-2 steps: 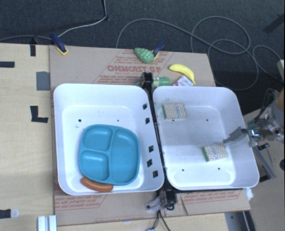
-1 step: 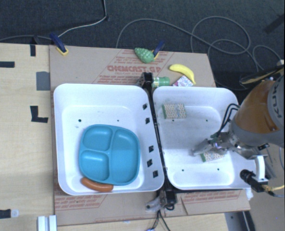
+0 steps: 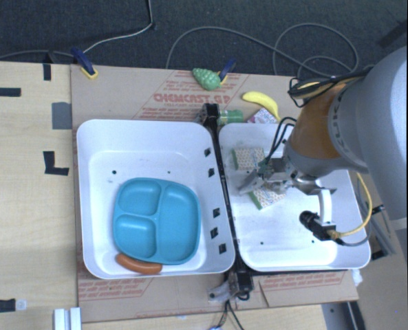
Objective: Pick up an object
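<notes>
In the right bin (image 3: 293,249) lie two small checkered pieces, one (image 3: 248,158) near the far wall and another (image 3: 266,196) closer to the middle. My gripper (image 3: 257,179) reaches in from the right and hangs low between them, its grey fingers (image 3: 248,183) pointing left over the bin floor. I cannot make out whether anything sits between the fingers. The left bin (image 3: 97,184) holds a blue divided plate (image 3: 155,219) and an orange sausage (image 3: 139,265) at the plate's near edge.
Beyond the bins, a yellow banana (image 3: 260,102) and a green toy (image 3: 206,78) rest on the cardboard. The arm's grey body (image 3: 369,115) and orange band (image 3: 314,126) cover the right bin's far right part. A black divider (image 3: 221,191) runs between the bins.
</notes>
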